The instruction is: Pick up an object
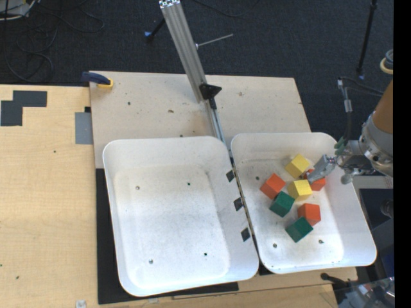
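The right bin point(359, 249) is a shallow white tray with rounded corners and a faintly speckled floor, and everything here is placed against it. Seven small blocks sit clustered in its upper middle, all matte and cube-shaped: a yellow block point(297, 166) highest, an orange block point(272, 185) left of centre, a second yellow block point(300, 188) mid-cluster, a green block point(282, 204) just below that, a red block point(311, 212) lower right, and another green block point(298, 229) lowest. A further red block point(318, 183) sits toward the bin's right wall. The grey metal gripper point(319, 171) reaches in over that wall, its tip at this red block and close above the second yellow block. Whether its jaws are parted or closed cannot be told, nor whether they grasp anything.
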`<move>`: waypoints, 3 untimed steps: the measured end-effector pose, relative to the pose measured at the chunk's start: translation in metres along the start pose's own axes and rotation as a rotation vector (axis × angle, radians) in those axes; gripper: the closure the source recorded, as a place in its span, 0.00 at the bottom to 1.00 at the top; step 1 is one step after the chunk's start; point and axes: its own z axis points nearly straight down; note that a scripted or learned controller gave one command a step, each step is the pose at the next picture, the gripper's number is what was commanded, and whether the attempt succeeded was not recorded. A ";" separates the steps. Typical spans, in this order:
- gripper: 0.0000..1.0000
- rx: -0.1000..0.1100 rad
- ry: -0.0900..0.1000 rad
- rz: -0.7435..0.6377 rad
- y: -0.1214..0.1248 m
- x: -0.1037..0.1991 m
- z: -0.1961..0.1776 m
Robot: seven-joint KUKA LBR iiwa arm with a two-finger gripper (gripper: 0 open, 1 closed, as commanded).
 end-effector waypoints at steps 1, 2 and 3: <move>0.00 0.000 0.000 0.002 0.000 0.000 0.000; 0.00 0.004 0.001 0.002 0.006 -0.004 0.047; 0.00 0.005 0.002 0.003 0.003 -0.001 0.112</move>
